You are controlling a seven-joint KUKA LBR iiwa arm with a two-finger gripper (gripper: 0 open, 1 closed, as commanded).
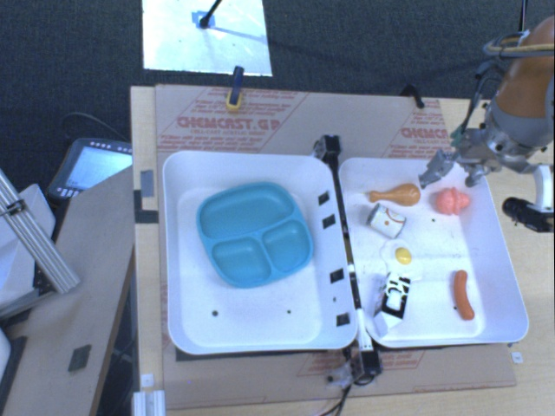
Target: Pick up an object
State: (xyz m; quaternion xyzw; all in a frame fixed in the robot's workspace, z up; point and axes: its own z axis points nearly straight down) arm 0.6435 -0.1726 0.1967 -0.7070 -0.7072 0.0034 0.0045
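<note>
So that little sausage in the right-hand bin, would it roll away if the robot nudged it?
Probably, sideways. The sausage looks round and smooth, so a push across its length could roll it over the flat floor of the right bin. It also looks like a light plastic toy with a glossy skin, which might slip between the fingers. It lies apart from the fried egg, so little would stop it.

Right bin (pixel 507 258) holds a drumstick (pixel 396 195), pink lump (pixel 452 201), small can (pixel 386 221) on its side, fried egg (pixel 401 255), sausage (pixel 463 295), black-and-white block (pixel 395 296).
</note>
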